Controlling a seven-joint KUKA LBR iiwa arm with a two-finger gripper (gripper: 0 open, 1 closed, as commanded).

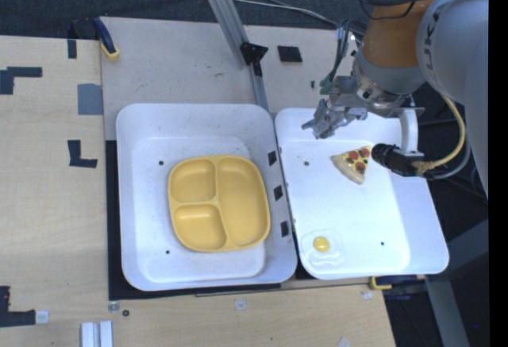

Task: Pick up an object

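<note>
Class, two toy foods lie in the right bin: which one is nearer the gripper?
The pizza slice, just below the gripper; the fried egg lies at the bin's near edge.

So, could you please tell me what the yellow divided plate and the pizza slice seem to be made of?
The yellow divided plate looks like moulded plastic, matte to satin: uniform colour, rounded compartment ridges, soft highlights. The pizza slice seems a toy, probably plastic or rubber: flat colours, crisp wedge outline; too small to be sure.
</note>
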